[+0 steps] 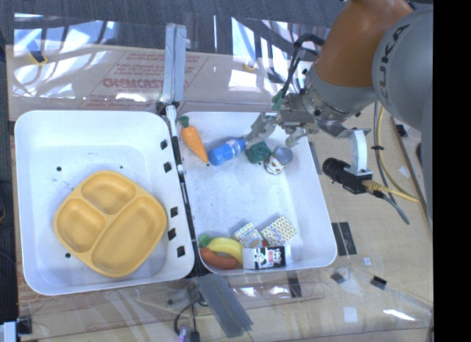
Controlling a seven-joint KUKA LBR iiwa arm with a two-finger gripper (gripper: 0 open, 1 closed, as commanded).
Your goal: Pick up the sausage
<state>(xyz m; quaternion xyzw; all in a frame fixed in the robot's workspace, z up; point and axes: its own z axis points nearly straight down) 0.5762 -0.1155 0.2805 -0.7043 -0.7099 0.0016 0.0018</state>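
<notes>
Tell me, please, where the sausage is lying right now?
The sausage lies in the near left corner of the right bin, tucked just under the banana and left of the small black-and-white carton, far from the gripper.

We see an evenly and brightly lit scene, with the white floors of the left bin (37, 186) and right bin (235, 193) near overexposure. Strong glare streaks across the clear panels (250, 61) behind the bins, bluish-white patches that wash out the cardboard (125, 76) beneath. Shadows are soft and short: a faint one rims the yellow tray (110, 223), another lies under the arm (368, 46). Focus is moderate overall; small items look slightly soft and grainy, and the arm's near surface is blurred.
</notes>
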